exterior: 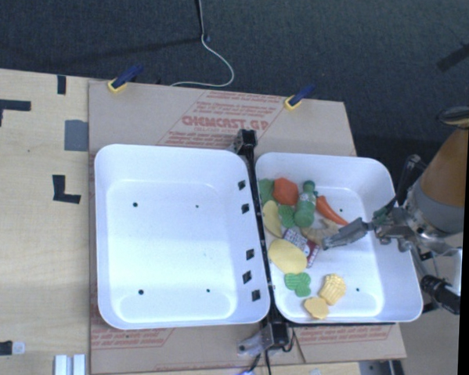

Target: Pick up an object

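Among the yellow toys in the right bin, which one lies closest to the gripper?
The big yellow lemon-like toy in the middle of the bin. It lies just left of the gripper; the yellow corn lies farther toward the near rim.

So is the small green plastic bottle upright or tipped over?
Tipped: the small green plastic bottle lies flat on the right white bin floor, among other toys.

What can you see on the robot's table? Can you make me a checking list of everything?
Surface: brown board under two white bins; left bin, right bin.
Job's things: toy foods heaped in the right bin, such as a yellow lemon, corn, orange carrot.
Clutter: nothing seen.
Hand: hand low inside the right bin beside the pile; grip unclear.
Cables: white cable behind the board.
Surroundings: dark floor, yellow clamps.
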`<state>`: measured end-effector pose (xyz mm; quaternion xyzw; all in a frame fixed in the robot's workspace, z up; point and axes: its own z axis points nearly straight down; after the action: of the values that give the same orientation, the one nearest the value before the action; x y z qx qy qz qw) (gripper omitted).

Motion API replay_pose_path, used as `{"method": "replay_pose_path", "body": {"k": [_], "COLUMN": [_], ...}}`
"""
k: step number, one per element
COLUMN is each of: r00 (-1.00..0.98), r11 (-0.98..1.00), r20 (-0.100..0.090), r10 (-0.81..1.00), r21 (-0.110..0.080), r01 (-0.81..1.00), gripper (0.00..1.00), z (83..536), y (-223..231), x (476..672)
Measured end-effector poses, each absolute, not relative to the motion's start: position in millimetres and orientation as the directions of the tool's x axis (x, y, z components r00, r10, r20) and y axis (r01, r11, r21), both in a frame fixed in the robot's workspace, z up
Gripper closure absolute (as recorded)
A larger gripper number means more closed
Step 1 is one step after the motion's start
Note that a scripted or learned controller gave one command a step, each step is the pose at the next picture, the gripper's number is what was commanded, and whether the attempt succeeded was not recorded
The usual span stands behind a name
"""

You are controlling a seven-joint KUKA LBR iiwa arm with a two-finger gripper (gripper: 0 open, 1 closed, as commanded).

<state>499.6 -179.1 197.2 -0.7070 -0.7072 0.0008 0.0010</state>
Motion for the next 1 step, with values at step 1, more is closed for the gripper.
{"method": "replay_pose_path", "body": {"k": [1], "r00": [0.001], "r11": [-0.001], "r20": [0.000], "r10": [1.000], "r21": [0.002], "r01": [1.000], "gripper": [0.00], "z": [82.0], "y": [-180.4], "x": [546.1]}}
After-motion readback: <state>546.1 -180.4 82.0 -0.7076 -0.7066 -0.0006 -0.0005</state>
